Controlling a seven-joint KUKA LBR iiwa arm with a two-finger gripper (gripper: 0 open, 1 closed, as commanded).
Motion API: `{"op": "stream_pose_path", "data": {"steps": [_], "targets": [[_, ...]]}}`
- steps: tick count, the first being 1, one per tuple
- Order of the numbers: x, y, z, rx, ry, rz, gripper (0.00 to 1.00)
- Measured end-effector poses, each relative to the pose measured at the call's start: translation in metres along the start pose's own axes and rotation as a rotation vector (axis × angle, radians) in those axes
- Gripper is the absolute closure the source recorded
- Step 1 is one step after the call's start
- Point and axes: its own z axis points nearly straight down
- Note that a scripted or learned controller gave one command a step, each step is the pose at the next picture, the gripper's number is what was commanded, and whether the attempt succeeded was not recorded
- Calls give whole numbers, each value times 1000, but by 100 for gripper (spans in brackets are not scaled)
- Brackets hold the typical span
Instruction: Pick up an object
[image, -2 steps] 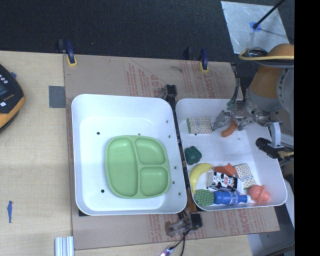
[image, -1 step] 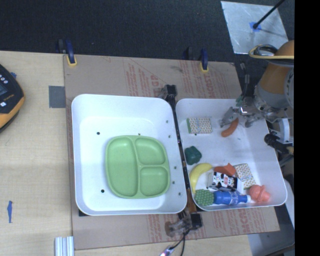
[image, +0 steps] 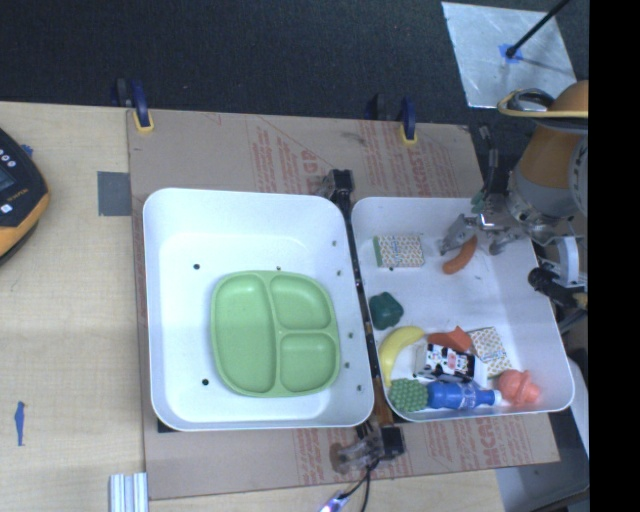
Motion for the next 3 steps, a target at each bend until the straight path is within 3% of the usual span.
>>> {"op": "stream_pose_path", "data": {"steps": [3], "targets": [[16,0,0,1,0,1,0]]}}
